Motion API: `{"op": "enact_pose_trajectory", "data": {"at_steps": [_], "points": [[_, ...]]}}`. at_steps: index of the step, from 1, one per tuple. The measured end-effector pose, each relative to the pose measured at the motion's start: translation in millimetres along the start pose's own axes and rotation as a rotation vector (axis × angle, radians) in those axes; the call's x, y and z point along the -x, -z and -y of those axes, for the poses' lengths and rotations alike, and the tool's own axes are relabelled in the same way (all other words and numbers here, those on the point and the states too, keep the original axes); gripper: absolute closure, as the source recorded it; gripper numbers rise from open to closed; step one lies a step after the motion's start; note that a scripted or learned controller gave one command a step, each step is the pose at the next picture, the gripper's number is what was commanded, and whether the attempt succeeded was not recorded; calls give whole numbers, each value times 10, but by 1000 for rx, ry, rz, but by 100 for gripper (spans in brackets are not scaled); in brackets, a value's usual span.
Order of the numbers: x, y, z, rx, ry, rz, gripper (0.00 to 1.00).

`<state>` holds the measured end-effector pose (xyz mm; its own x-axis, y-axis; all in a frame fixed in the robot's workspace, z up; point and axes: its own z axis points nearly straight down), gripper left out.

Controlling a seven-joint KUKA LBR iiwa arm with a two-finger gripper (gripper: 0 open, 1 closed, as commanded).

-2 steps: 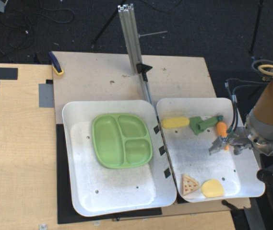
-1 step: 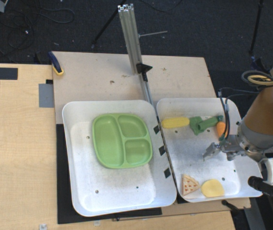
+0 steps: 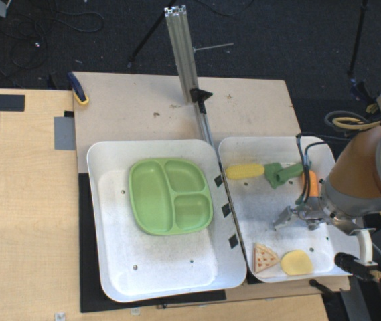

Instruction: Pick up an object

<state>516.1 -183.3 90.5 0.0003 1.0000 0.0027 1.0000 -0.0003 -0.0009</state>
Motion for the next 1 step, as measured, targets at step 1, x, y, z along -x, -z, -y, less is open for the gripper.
{"op": "enact_pose_trajectory", "data": {"at_steps": [1], "points": [[3,128,-20,7,-3,0,100]]}}
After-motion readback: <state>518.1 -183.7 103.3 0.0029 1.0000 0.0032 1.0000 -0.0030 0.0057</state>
